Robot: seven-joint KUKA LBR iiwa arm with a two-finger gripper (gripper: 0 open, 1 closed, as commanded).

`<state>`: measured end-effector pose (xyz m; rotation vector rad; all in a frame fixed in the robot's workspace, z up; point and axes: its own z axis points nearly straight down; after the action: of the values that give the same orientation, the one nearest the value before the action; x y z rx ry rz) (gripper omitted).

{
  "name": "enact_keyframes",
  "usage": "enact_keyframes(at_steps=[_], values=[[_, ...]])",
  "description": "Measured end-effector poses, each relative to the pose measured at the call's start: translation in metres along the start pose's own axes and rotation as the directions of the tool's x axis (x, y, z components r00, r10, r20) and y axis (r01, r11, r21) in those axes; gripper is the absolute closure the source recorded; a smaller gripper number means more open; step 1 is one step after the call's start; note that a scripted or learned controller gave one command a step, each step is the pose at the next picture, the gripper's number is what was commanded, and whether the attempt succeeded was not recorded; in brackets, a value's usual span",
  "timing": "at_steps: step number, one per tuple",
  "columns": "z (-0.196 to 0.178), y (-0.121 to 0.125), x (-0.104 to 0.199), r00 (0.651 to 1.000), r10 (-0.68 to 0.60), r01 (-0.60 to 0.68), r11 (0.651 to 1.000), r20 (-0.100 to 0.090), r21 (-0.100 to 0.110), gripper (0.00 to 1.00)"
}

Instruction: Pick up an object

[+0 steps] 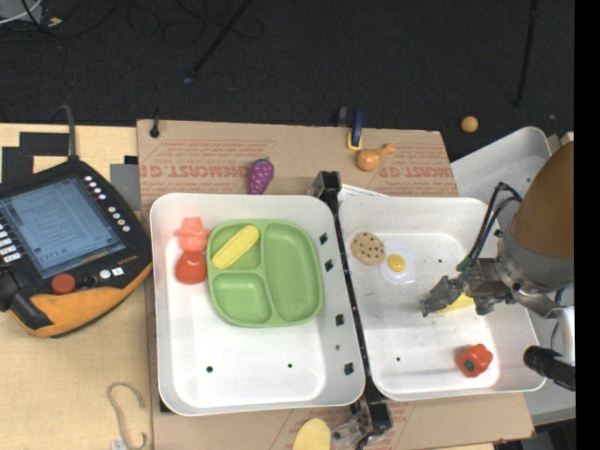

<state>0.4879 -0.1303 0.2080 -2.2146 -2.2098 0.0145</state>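
Arm [548,218] reaches in from the right, orange band up top, wrist bent low, gripper [448,300] down near the surface, dark fingers [436,303] pointing left.

Two bins side by side on tabletop [84,373]. Left bin [246,373]: divided tray [281,279] at centre, corn [233,246] in tray's left-rear compartment, bottle-shaped toy [191,250] left of tray. Right bin [412,364]: cookie [367,247] rear-left, egg [397,263] just beside it, pepper [474,360] front-right, hand [448,300] mid-right. Pendant [66,242] left of bins.

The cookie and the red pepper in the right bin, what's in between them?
In the camera view, the fried egg and a yellow piece at the gripper lie between the cookie and red pepper.
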Motion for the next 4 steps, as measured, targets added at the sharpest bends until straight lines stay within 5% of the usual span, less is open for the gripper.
enact_keyframes(at_steps=[1,3,4], values=[[-0.007,0.003,0.0,1.0,-0.002,0.002,1.0,0.002,-0.014,0.0],[0.121,0.003,-0.005,1.0,-0.004,0.004,1.0,0.0,-0.008,0.0],[0.121,0.002,-0.006,1.0,0.003,-0.003,1.0,0.0,-0.012,0.0]])
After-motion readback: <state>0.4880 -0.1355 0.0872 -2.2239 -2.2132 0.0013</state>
